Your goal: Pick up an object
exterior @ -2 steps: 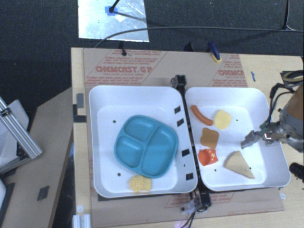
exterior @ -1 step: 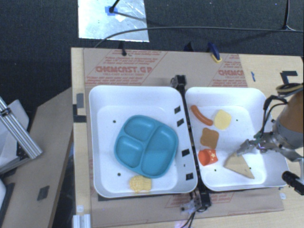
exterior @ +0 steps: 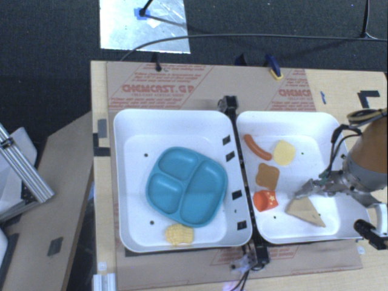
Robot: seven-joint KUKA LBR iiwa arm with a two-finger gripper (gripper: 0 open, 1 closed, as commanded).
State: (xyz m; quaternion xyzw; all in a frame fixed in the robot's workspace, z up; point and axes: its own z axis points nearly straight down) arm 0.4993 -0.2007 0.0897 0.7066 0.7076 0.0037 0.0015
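- The gripper (exterior: 306, 190) sits low in the right bin (exterior: 327, 123); whether its jaws are wide or narrow I cannot tell.
- The tan wedge (exterior: 307, 212) lies just below the tip, the likeliest pick.
- To do it well, I judge: centre over the wedge, straddle its short side, press to the floor before closing.
- The brown piece (exterior: 267, 176) and red piece (exterior: 264, 200) lie left of the tip; the sausage (exterior: 257, 147) and yellow disc (exterior: 283, 153) further up-left.
- The bin floor is smooth white plastic; space around the wedge looks ample.

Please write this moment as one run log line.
gripper: right bin, nothing held | nearest: tan wedge | blue plate: left bin
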